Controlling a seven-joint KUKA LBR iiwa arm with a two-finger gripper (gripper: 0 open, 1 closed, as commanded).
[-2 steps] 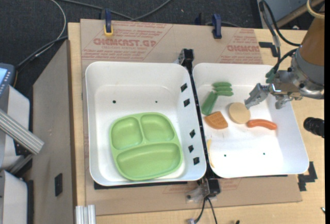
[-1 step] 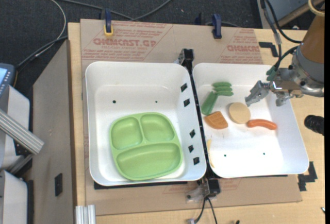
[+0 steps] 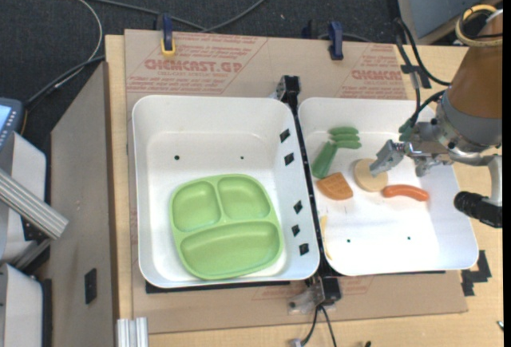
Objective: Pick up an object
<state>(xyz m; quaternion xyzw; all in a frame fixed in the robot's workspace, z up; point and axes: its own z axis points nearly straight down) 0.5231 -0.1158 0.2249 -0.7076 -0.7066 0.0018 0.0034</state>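
Arm's in over the right bin (image 3: 447, 258) from its right side, gripper (image 3: 398, 155) hanging low at mid-depth. The two fingers look spread, one toward the tan disc, one back toward the wrist, with nothing between them, so it's released and carrying nothing.

Candidates all sit in the right bin's left and middle:
- green pea-pod toy (image 3: 331, 147), slanted, nearest the divider wall, toward the far edge
- orange wedge, maybe a bread or pastry toy (image 3: 335, 187), just in front of the pod, near the divider
- tan round disc (image 3: 369, 176), beside the wedge, almost under the fingertips
- orange-red sausage-like piece (image 3: 406, 193), lying flat just right of the disc

My read: the disc is the target, given that the fingers sit above its right edge. It's flat and low, so it's a poor grip unless the fingers straddle it cleanly. The sausage is close enough to get nudged.

Left bin (image 3: 152, 178) holds a green divided plate (image 3: 227, 224) toward its near edge, well apart from the arm. Not in play.
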